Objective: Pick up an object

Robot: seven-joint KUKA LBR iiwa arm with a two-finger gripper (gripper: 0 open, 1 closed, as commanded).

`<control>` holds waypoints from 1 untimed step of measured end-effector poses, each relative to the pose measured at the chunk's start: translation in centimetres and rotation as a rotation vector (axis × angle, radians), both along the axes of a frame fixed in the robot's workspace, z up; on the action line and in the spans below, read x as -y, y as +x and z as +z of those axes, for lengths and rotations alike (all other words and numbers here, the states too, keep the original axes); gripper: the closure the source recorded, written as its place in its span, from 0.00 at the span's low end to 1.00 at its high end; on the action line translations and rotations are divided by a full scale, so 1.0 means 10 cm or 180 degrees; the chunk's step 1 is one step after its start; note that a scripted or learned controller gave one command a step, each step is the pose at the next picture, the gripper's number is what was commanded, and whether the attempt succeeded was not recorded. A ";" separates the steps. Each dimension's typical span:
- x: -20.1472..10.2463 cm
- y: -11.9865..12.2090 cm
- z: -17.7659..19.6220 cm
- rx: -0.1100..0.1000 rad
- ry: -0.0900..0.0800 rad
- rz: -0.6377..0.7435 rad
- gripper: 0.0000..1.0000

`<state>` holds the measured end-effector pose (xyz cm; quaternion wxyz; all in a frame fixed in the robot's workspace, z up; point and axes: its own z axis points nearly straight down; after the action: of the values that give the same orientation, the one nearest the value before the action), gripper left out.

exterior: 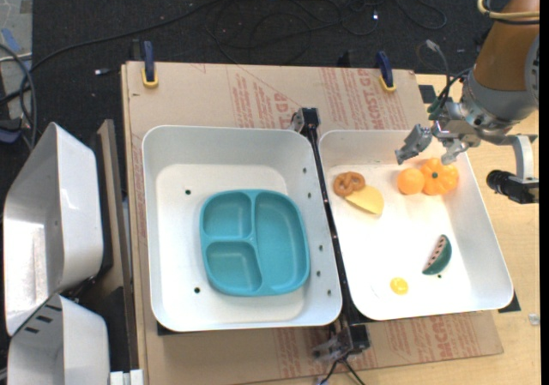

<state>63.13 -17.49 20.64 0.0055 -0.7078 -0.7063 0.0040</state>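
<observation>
The right bin (480, 229) holds an orange ball (411, 181), a small orange pumpkin (440, 177), a brown pretzel (348, 183), a yellow cheese wedge (367, 201), a watermelon slice (437, 255) and a small yellow piece (399, 286). My gripper (432, 147) hangs over the bin's far part, just above the orange ball and the pumpkin. Its two fingers are spread apart with nothing between them.
The left bin (171, 169) holds a teal divided plate (254, 242). A black divider (322, 195) runs between the bins. White containers (47, 220) stand off the bench at the left. Cables lie on the dark floor behind.
</observation>
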 end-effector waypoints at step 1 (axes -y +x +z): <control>-0.01 0.03 0.09 0.0045 -0.0008 0.0010 0.00</control>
<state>63.44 -17.42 21.51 -0.0003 -0.7068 -0.7075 0.0000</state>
